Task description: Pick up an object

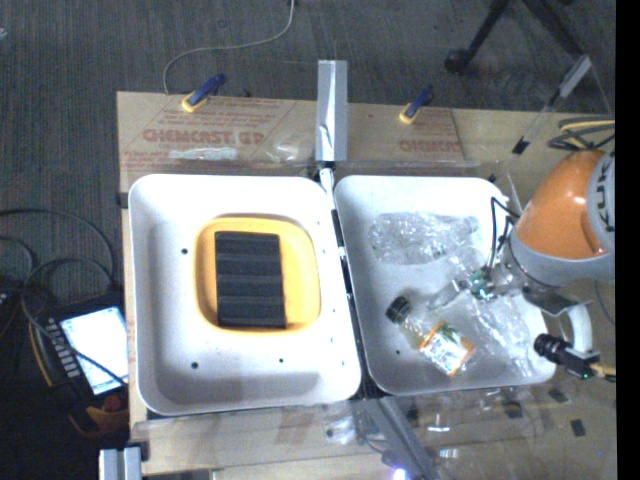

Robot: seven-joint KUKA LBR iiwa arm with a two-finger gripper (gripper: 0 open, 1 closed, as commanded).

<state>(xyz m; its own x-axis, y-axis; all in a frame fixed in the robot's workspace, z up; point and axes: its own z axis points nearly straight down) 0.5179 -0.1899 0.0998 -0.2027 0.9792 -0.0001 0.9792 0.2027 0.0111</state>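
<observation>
- My gripper [482,284] hangs low over the right bin [352,268], near the bin's right wall; I cannot tell its state from here.
- The thing nearest to me is a small clear bottle [432,333] with a dark cap and an orange label, lying on its side in the front half of the right bin, cap pointing left, just beside and below my wrist.
- A crushed clear plastic bottle [420,236] lies across the back half of the same bin, apart from the small one.
- More crumpled clear plastic [500,328] sits under my arm toward the bin's right front corner; its edges are hard to make out against the white floor.
- The left bin [160,298] holds a yellow tray [205,268] with a black ribbed block [249,280] resting in it, roughly centred, well apart from me.
- The two white bins touch along a middle seam, and a grey metal post [331,108] rises behind that seam.
- Both bins rest on a pale wooden board [240,133] with red lettering, fixed at its back edge by two blue-and-yellow clamps [203,92].
- Dark carpet [100,28] surrounds the bench; a thin cable [250,38] curls across it at the back, a black chair base [500,13] stands at the upper right, and a handheld screen device [85,343] with cables lies on the floor to the left.
</observation>
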